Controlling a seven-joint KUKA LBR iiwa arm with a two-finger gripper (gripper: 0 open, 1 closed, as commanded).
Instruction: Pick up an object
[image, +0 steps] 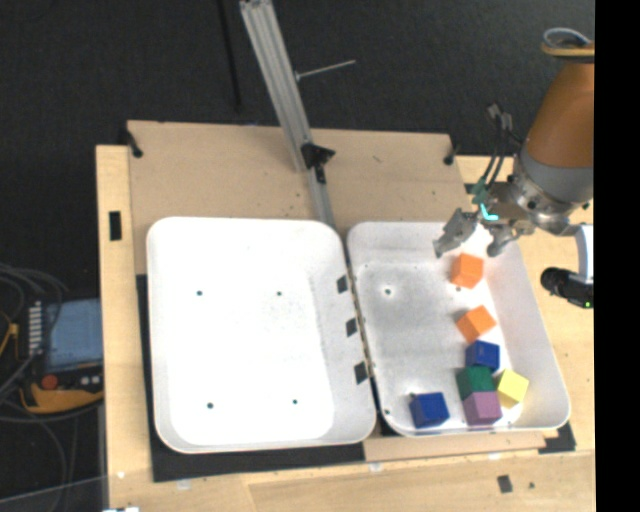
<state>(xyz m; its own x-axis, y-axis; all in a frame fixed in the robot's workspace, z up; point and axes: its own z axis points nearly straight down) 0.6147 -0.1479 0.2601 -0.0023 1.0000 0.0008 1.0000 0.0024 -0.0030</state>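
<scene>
1. An orange cube (467, 269) lies in the far part of the right bin (400, 330), close to the bin's far right corner.
2. The jaws (475, 235) hang just above and beside that cube, spread wide, with one finger (450, 236) out to the view's left and the other (502, 238) to the right; nothing sits between them.
3. The grey arm (560, 130) with its orange band reaches in from the right, its wrist over the bin's far right rim.
4. A second orange cube (477, 322) lies nearer the camera along the right wall.
5. Below it sits a blue cube (483, 354), touching a green cube (475, 381).
6. A yellow cube (512, 386) and a purple cube (482, 406) crowd the near right corner beside the green one.
7. Another blue cube (429, 409) rests apart from them, near the front wall.
8. The left bin (170, 300) lies beside the right one, both on the tabletop (220, 170).
9. A grey rail (285, 95) slants across the far tabletop.
</scene>
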